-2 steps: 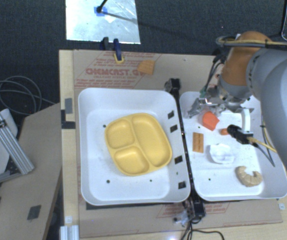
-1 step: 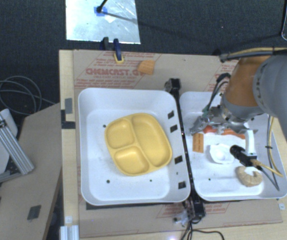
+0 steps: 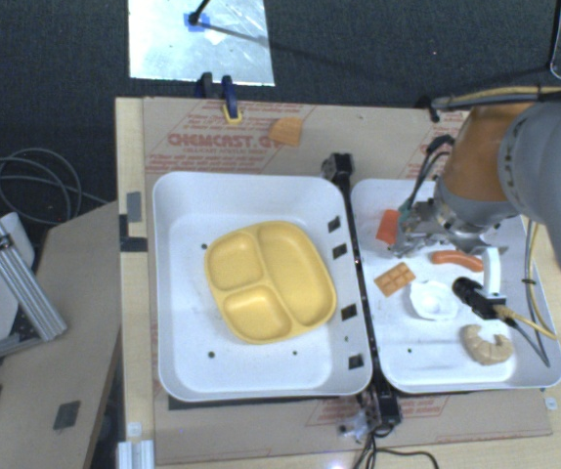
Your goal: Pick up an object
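My gripper hangs low over the upper left part of the right bin. A red-orange block lies just left of it, close to or touching it. Below the gripper lies a brown waffle-patterned piece, and an orange sausage-shaped piece lies to its right. Further toward the front sit a white round piece and a beige ring-shaped pastry. Nothing shows between the gripper's tips.
The left bin holds a yellow divided plate. The grey and orange arm covers the right bin's back right corner. An orange block lies on the cardboard behind the bins.
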Motion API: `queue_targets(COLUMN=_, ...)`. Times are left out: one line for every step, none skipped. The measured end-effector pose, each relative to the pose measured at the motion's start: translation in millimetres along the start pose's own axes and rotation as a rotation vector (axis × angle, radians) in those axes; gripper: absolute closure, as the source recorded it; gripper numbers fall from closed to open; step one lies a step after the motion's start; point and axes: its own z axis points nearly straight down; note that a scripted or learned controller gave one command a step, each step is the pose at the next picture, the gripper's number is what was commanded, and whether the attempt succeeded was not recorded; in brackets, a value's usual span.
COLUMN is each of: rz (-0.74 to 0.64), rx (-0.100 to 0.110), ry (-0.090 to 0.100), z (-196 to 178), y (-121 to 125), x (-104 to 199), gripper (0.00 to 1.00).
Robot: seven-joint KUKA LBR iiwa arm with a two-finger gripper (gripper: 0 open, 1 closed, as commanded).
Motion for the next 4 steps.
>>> queue_targets(rz=0.005, rx=-0.002, ry=-0.004, z=-78, y=-45, x=-44, gripper=1.0)
queue_targets(rz=-0.005, rx=-0.007, ry=0.0, z=-177, y=-62, x=-15, gripper=1.0)
queue_targets(rz=0.005, rx=0.016, ry=0.001, z=-39, y=-76, x=-56, gripper=1.0)
queue_targets(rz=-0.004, rx=-0.01, ry=-0.003, z=-171, y=-64, x=-48, gripper=1.0)
